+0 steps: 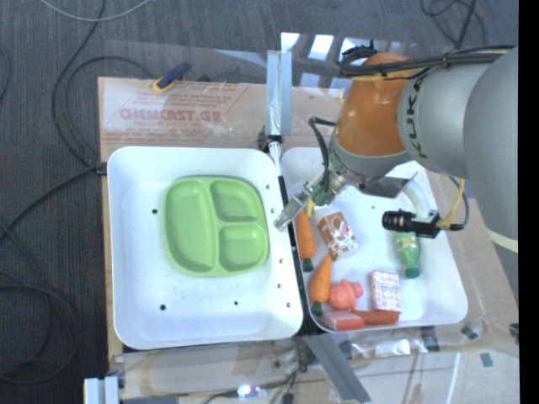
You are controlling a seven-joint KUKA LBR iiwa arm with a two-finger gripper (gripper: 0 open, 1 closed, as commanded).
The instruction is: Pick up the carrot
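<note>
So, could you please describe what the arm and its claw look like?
The arm is smooth grey, with a rounded orange band above the wrist and dark KUKA lettering beside it. Black cables run along it. The claw is small, metallic and slim, with greenish parts near its base.

Orange carrot (305, 236), green plate (216, 225), white bins (135, 310).

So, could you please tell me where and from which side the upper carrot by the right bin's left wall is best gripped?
Probably at its thick orange middle, coming straight down. The carrot lies flat and lengthwise along the right bin's left wall, so the gripper should close across its narrow width, though the wall side looks tight. A second carrot lies just below it.
</note>
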